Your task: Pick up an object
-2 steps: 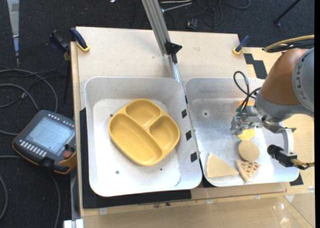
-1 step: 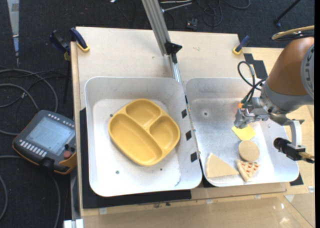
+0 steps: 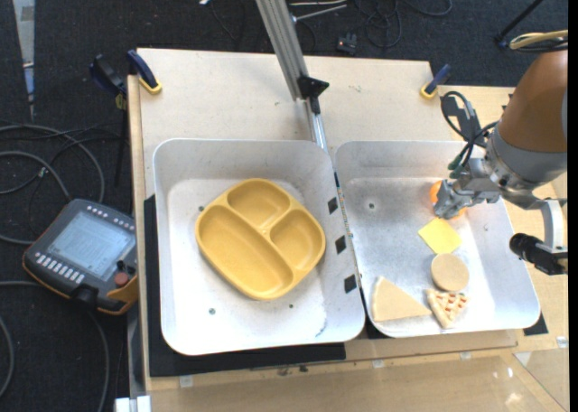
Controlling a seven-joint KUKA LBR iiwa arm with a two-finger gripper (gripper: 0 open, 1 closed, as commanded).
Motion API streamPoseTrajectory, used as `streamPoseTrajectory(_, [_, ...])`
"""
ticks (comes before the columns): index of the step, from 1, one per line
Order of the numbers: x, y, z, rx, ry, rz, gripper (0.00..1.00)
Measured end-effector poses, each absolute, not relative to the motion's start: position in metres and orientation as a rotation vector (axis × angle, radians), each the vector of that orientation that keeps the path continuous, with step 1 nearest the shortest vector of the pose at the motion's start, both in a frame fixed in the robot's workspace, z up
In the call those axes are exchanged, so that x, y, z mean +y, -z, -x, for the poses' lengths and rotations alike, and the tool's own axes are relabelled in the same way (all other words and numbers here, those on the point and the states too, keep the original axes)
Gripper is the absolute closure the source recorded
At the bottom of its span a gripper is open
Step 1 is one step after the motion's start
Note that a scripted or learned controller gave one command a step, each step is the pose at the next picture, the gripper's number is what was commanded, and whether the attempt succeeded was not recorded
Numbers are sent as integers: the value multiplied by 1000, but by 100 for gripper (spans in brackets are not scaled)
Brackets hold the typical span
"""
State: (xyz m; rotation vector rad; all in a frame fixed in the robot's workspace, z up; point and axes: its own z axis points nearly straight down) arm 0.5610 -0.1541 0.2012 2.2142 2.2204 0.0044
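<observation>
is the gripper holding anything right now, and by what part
Cannot be told. The gripper is down over a small orange object in the right bin, but no grasp is visible.

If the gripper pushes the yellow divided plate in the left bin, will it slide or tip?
The yellow divided plate looks wide, low and rigid, so it would probably slide rather than tip. Its rounded rim may be hard for two fingers to pinch. It seems light plastic.

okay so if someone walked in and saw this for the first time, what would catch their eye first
Probably the big yellow divided plate lying alone in the left bin. Next, the arm's pincer low in the right bin beside a small orange piece, with a yellow square and tan toy foods nearer the front.
</observation>
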Motion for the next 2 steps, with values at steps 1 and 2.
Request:
streamPoseTrajectory(1, [-154, -244, -562, 2221, -4, -2214, 100])
streamPoseTrajectory(2, [-99, -232, -562, 2231, -1, -2214, 100])
